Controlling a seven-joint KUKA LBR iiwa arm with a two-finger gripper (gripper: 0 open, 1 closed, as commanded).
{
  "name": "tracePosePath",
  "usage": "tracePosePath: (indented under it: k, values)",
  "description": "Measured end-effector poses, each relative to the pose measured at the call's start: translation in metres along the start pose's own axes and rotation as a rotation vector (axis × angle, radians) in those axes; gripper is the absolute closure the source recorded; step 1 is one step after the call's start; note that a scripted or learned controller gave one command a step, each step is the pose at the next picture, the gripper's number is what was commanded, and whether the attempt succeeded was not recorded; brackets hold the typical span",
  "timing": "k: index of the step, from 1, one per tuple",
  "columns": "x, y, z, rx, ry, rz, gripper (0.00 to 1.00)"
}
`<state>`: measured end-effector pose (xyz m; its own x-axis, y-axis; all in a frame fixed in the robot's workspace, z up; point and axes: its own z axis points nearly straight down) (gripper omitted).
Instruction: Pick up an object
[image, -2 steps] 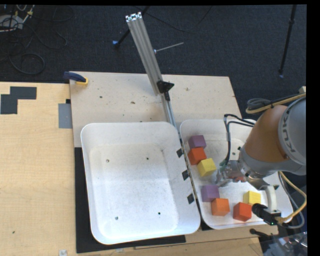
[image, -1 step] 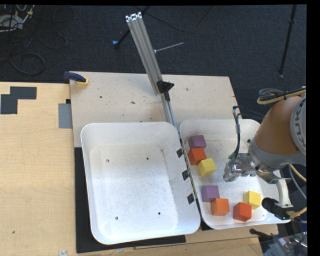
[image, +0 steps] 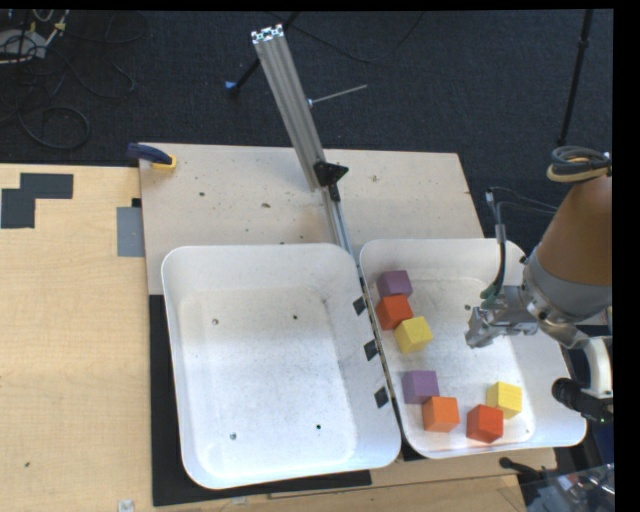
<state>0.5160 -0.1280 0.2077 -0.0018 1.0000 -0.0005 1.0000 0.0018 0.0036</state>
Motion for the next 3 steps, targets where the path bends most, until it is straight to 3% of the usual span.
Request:
tracePosePath:
  k: [1, 3]
  values:
    - [0.007, 0.005, -0.046, 0.0, 0.0, 0.0, 1.0]
    - [0.108, 0.044, -0.052, 0.005, 0.003, -0.004, 1.0]
